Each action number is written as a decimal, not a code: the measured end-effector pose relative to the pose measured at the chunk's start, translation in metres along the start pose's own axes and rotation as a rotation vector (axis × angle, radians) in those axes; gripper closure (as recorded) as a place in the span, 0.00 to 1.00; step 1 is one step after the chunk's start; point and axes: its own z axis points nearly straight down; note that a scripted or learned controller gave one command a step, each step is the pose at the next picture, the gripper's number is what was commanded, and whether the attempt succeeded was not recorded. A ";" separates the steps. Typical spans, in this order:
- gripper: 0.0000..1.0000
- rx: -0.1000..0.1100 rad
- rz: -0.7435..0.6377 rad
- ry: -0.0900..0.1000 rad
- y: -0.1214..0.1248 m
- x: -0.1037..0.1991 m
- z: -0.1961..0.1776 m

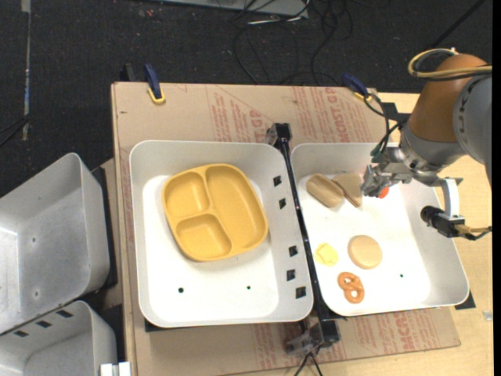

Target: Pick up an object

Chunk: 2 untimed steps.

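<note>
While the gripper (375, 183) sits low at the far end of the right bin (438, 276), just to the right of the tan bread-like pieces (330, 190), you cannot tell whether it has anything — the wrist hides the fingertips from above, so whether they stand open or closed is not readable, and nothing is visibly clamped between them. The nearest candidate for the pick is that pair of tan pieces, which lie overlapping each other against the far-left part of the right bin, close to the divider (296, 225). Nearer to you lie a round beige cookie (365, 251), a small yellow piece (326, 253) to its left, and an orange pretzel (351, 286) nearest of all. The left bin (149, 288) holds a yellow sectioned plate (213, 211), well apart from the arm. Watch for a few risks — since the tan pieces overlap, a closing grip could catch only an edge and push one off the other rather than lift it; their flat, low shape gives the fingers little to bite on; and a descent this close to the bin's far wall and the divider could end in a scrape or a jam. If the gripper comes up with nothing between its fingers, count the try as a miss.
</note>
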 end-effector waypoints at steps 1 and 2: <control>1.00 -0.005 -0.004 -0.002 0.010 -0.005 -0.059; 1.00 -0.002 -0.004 0.000 0.001 -0.003 -0.111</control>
